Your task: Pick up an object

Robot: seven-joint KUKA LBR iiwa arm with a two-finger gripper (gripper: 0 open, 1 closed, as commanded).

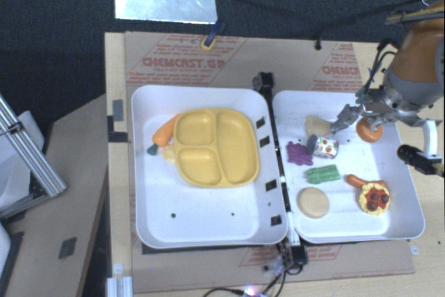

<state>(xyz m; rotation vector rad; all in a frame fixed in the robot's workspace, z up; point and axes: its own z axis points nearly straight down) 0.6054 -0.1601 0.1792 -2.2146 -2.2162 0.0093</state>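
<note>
Here the gripper (345,119) hangs low over the upper part of the right bin (407,215), reaching in from the right, and its tip sits between a pale yellowish item (316,124) and a small printed can (325,146). Whether it has hold of anything cannot be told from this angle: nothing is visibly clamped, and how wide the hand stands is hidden by the slant of the view. The candidates for picking all lie in that right bin: the can lying on its side just below the tip, a purple piece (300,153) touching the can's left end, a green object (322,173) below them, a round beige disc (313,202), a yellow toy with dark red spots (374,197) with an orange-red piece (355,181) at its upper left, and an orange ball-like thing (369,130) close under the wrist. The left bin (149,219) carries a yellow divided plate (212,147) with a toy carrot (164,130) against its left rim. The main risk, in my judgement, is crowding: the can is round and on its side, so a closing hand could roll it away or nudge the purple piece. The tip also looks poised between two things rather than centred over one, so it may close on air or pinch an edge that slips on lifting.
</note>
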